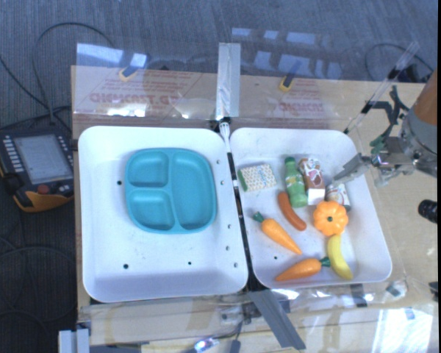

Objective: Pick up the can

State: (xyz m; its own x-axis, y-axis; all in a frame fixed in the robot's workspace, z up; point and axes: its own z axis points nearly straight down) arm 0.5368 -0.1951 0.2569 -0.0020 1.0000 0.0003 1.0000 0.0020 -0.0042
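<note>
I see the divided plate (pixel 169 190) in my left bin (pixel 103 271); the can (pixel 336 195) sits at the pumpkin's (pixel 330 218) twelve o'clock in the right bin (pixel 371 263).

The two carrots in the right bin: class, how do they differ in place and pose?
The upper carrot lies mid-bin, slanting down to the right, leafy end up-left. The lower carrot lies near the right bin's front wall, closer to level, its leafy end right, beside the banana. Both are orange, tapered and lying flat.

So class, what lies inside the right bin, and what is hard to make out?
Inside the right bin: two carrots, a banana, a small pumpkin, a hot dog, a green bottle, a patterned sponge. The can sits half hidden behind the pumpkin.
</note>
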